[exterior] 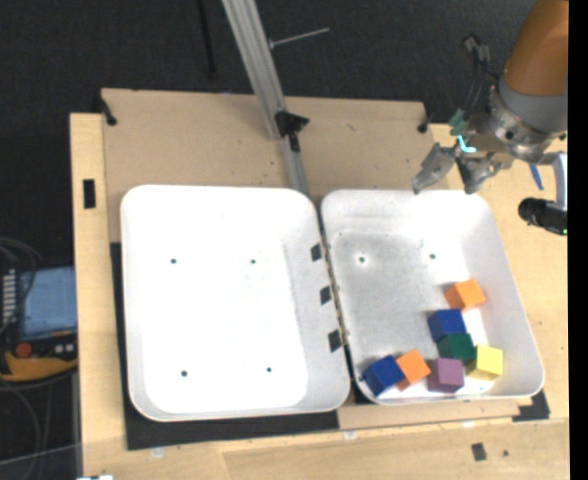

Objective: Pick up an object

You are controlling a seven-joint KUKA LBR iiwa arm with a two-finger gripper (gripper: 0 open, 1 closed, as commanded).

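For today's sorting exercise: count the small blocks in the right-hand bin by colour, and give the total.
Orange blocks: 2
Blue blocks: 2
Green block: 1
Yellow block: 1
Purple block: 1
Total: 7, all in the right bin

Blocks (444, 353) in right bin (394, 268), near corner.

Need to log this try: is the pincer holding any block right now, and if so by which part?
Nothing is held. The pincer hangs open over the right bin's far rim, with nothing between its fingers; the blocks lie in the near corner.
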